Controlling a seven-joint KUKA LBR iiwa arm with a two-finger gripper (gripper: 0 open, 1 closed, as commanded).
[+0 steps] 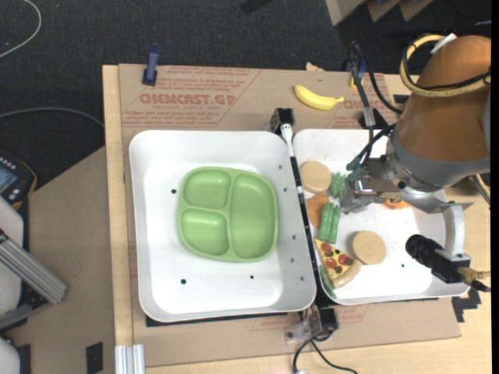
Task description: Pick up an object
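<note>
1. Two white bins sit side by side on the tabletop [117, 209]: the left bin [156, 271] carries a green divided plate [230, 213], and the right bin [405, 283] carries the toy food that the task draws on.
2. The hand [355, 193] is low inside the right bin, beside a green vegetable-like piece [331, 213]. Whether its fingers are spread or pressed together cannot be told, since the wrist and cabling cover them.
3. Candidate objects lie crowded along the right bin's left wall: a tan round piece [316, 176] at the top, an orange piece [316, 207] partly under the green one, a pizza slice [337, 263] near the front corner, and a second tan disc [368, 248] just beside it. Something orange also peeks out under the arm, too hidden to name.
4. No object is visibly between the fingers, so a grasp does not look secured yet.
5. Risk: the green piece is narrow and tilted against its neighbours, so a closing hand could pinch only its edge and let it slip on the lift.
6. Risk: with the pieces touching or overlapping, the fingers may land on two at once, or nudge the orange piece and tan round aside.
7. Risk: the cluster hugs the bin wall and the divider between the bins, so a finger could catch the rim and close on nothing.
8. A banana [318, 97] lies outside the bins on the cardboard, well apart from the hand.
</note>
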